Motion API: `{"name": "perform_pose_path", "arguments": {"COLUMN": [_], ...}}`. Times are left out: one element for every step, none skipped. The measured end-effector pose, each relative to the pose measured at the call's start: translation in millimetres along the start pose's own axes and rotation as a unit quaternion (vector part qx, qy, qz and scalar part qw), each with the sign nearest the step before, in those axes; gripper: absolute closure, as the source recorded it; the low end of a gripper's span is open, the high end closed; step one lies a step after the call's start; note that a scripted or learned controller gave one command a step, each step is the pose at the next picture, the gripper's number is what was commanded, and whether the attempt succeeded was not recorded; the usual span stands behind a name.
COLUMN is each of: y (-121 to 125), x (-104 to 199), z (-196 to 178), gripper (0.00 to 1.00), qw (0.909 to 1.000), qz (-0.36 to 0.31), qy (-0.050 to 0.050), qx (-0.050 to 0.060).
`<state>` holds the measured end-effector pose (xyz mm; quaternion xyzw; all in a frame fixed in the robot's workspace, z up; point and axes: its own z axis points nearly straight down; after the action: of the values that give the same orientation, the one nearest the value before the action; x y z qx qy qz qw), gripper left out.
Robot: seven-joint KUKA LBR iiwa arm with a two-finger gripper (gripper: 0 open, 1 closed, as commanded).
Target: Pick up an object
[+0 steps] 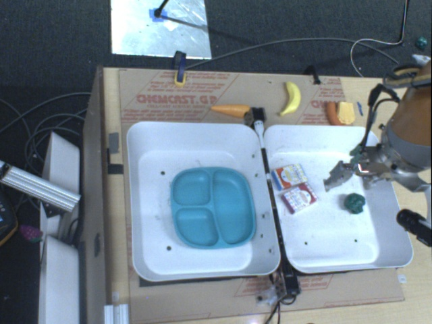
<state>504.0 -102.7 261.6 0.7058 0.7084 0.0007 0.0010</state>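
Note:
In the right bin (337,255) lie two small red-and-white packets, one (290,175) above the other (298,198), close to the divider. A dark green lump (354,202) rests further right on the bin floor. My gripper (337,177) hangs over the right bin, between the packets and the green lump and a little above the lump. It is apart from all three. The grey arm comes in from the right edge.
The left bin (152,181) holds a blue divided plate (213,206). Behind the bins on the cardboard lie a banana (291,98), a carrot (229,111) and an orange-and-yellow item (341,112). A black clip (256,117) sits at the divider's far end.

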Motion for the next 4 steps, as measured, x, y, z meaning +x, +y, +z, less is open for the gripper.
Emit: {"name": "perform_pose_path", "arguments": {"y": [54.6, 65.0, 26.7, 27.8], "x": [-65.7, -104.0, -103.3, -103.3], "z": [75.7, 169.8, 177.6, 166.8], "gripper": [0.00, 0.00, 0.00, 1.00], "qw": [1.0000, 1.0000, 1.0000, 1.0000], "qz": [0.002, 0.002, 0.002, 0.001], "qy": [0.000, 0.000, 0.000, 0.000], "qx": [0.001, 0.002, 0.001, -0.001]}}
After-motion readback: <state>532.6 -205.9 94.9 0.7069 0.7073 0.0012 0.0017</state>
